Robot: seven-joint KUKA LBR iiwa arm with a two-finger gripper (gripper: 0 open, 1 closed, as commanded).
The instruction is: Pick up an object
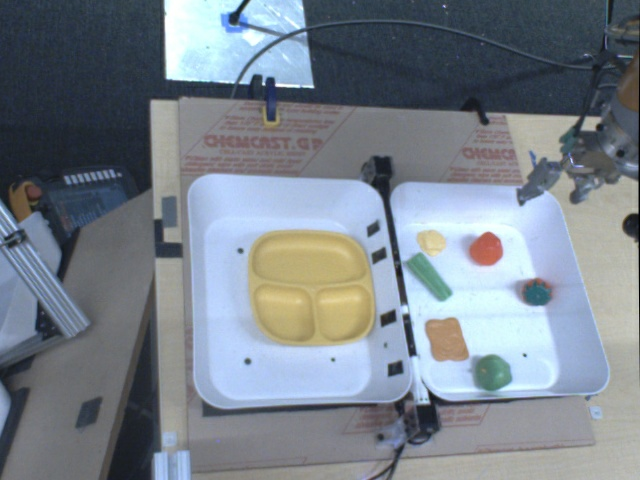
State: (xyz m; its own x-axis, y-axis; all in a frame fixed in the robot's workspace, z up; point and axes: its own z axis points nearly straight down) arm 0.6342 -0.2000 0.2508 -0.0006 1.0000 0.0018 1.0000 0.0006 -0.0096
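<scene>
At frame left you have the yellow three-compartment plastic tray [308, 299] centred in the left white bin [215, 268]. The right white bin [570, 268] scatters its pickable pieces well apart, likely for clean grasps: pale yellow lump [431, 241], green stick [429, 276], orange slab [447, 338], green ball [492, 371], red ball [486, 249], teal lump [537, 291]. At upper right your gripper [558, 180] hangs spread wide, holding nothing.
</scene>
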